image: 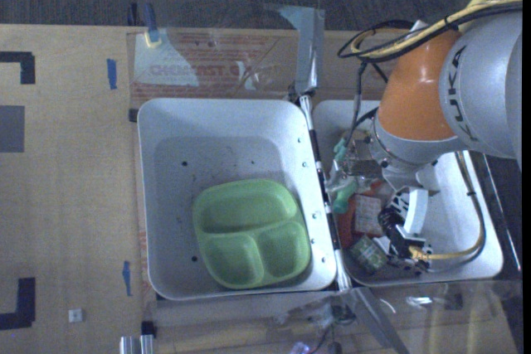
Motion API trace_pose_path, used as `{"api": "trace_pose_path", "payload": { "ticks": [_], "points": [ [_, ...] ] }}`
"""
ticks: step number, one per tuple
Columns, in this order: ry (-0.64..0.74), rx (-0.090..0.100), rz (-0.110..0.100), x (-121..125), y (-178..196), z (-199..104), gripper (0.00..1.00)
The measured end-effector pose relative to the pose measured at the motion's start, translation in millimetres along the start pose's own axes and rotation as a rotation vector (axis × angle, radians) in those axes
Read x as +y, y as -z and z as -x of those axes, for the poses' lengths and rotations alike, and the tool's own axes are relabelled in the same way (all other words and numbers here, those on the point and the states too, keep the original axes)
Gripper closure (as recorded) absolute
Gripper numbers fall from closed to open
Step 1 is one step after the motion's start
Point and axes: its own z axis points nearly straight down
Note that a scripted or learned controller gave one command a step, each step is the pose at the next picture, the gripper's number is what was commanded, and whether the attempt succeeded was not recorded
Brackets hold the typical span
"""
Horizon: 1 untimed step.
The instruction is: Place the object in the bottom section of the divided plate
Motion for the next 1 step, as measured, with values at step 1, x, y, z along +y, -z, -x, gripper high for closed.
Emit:
{"api": "trace_pose_path", "payload": {
  "ticks": [1],
  "points": [
    [-0.135,-0.001,0.001,-2.3,3.2,-90.7,1.00]
  ]
}}
